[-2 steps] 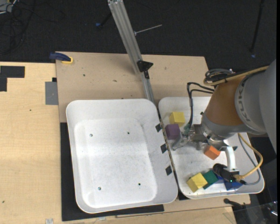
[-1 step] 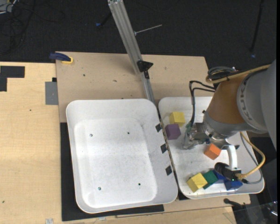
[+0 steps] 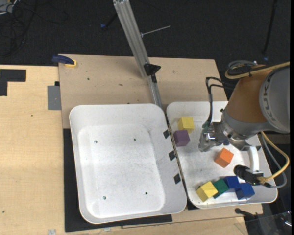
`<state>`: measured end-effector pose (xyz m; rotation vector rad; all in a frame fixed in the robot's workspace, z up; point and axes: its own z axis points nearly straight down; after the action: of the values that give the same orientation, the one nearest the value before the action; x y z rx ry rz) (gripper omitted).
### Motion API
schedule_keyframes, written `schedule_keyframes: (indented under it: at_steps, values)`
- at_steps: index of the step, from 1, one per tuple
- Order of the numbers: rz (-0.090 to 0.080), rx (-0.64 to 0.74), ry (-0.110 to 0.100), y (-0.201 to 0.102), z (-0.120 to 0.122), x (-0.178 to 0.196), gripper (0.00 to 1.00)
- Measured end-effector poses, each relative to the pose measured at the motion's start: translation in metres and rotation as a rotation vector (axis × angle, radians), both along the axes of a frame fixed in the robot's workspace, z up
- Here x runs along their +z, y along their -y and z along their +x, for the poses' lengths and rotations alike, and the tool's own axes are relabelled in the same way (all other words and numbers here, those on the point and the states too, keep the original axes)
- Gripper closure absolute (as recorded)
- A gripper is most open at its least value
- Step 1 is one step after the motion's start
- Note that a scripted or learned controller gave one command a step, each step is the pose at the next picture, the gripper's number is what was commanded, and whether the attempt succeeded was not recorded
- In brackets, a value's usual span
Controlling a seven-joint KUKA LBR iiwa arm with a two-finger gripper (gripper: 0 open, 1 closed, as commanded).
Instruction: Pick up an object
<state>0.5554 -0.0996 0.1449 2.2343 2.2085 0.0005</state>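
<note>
Two shallow white bins sit side by side on the bench. The left bin (image 3: 88, 126) holds only a few dark specks. The right bin (image 3: 198, 173) holds the blocks: a yellow block (image 3: 186, 123) at its far left with a purple block (image 3: 181, 137) touching it just nearer, an orange block (image 3: 224, 157) toward the middle, and along the near edge a second yellow block (image 3: 206, 191), a green block (image 3: 220, 186) and two blue blocks (image 3: 239, 187) clustered together. The gripper (image 3: 206, 142) hangs above the right bin, between the purple and orange blocks; whether it is open or closed I cannot tell. Part of the "KUKA" lettering shows on the arm (image 3: 277, 99).
</note>
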Motion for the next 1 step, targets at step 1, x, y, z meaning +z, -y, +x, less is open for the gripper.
schedule_keyframes:
  at_steps: [1]
  values:
    - [0.0,0.012,0.001,-0.0016,-0.0011,0.0426,1.0]
